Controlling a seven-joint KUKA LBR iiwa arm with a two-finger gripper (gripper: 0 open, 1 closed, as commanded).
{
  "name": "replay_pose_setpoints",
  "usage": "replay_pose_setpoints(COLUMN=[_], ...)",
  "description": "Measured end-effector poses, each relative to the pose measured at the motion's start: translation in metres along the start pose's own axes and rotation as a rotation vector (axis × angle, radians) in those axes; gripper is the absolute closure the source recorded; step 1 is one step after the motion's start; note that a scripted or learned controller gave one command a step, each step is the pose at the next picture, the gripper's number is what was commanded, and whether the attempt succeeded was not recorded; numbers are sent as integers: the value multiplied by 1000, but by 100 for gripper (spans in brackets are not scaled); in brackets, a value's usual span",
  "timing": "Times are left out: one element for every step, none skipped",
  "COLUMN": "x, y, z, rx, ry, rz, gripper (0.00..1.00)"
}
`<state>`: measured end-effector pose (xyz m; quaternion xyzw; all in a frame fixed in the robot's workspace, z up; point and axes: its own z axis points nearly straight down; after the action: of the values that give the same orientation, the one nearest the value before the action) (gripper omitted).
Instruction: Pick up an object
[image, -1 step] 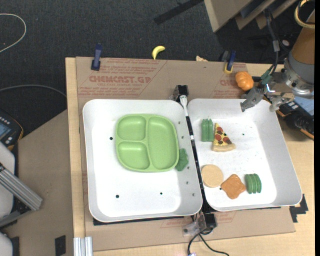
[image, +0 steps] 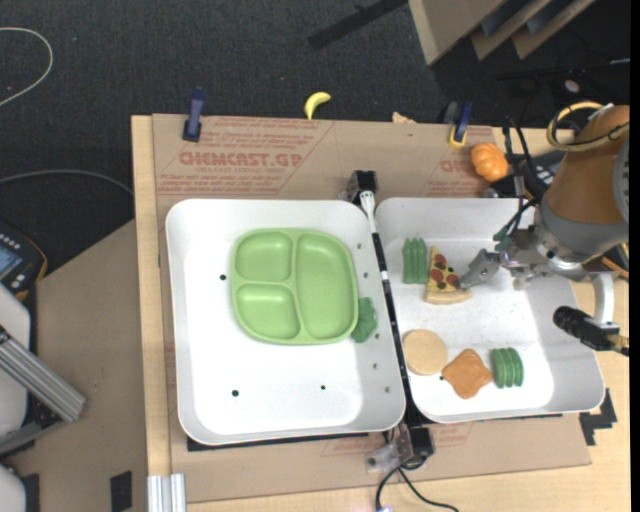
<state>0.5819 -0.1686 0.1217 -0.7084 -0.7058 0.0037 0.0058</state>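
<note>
The tabletop (image: 150, 300) carries two white bins. The left bin (image: 200, 400) holds a green divided plate (image: 295, 285). In the right bin (image: 560, 370) the hand (image: 484, 267) hangs low. Its dark fingers seem close together with nothing between them. The pizza slice (image: 443, 280) lies just to its left, long axis running far to near. A green piece (image: 415, 260) stands just beyond it, so room is tight there. Nearer are a round cracker (image: 426, 351), an orange piece (image: 467, 372) and a green ridged piece (image: 508, 366).

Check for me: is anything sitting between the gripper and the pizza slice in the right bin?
Nothing visible does. The gripper hangs just right of the pizza slice, with bare bin floor between them. The green piece lies on the slice's far left side.
</note>
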Motion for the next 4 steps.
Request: replay_pose_setpoints(x=[34,64,62,137], y=[47,-6,-3,-38], z=[37,37,27,-67], rx=[-18,-7,-14,-18], ry=[-3,0,-3,-1], rz=[-8,-3,-2,-9], gripper=[0,0,100,100])
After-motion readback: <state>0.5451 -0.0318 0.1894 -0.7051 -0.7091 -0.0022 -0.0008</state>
